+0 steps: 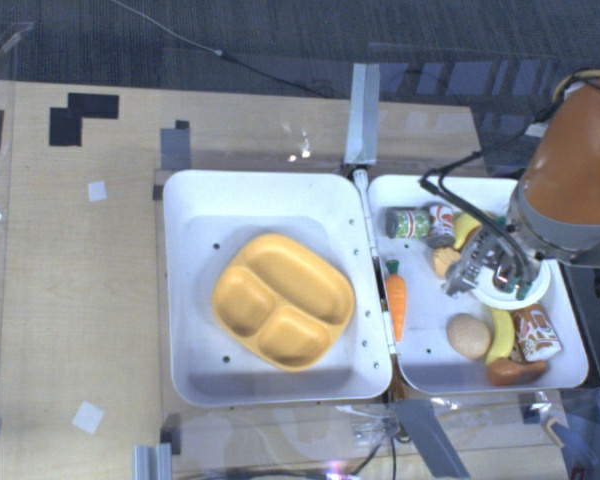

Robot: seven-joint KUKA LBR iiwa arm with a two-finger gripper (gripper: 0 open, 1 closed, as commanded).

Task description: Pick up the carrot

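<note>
The carrot (396, 304) is orange with a green top and lies along the left wall of the right bin (420, 368), pointing toward the front. My gripper (464, 274) hangs over the middle of the right bin, a short way right of the carrot and above it. The view does not let me judge its state, and nothing shows in its grip.
The right bin also holds a green can (416, 223), a yellow piece (446, 261), a tan potato (469, 336), a banana (502, 334), a sausage (513, 371) and a red packet (536, 332). A yellow divided plate (283, 299) sits in the left bin (195, 268).
</note>
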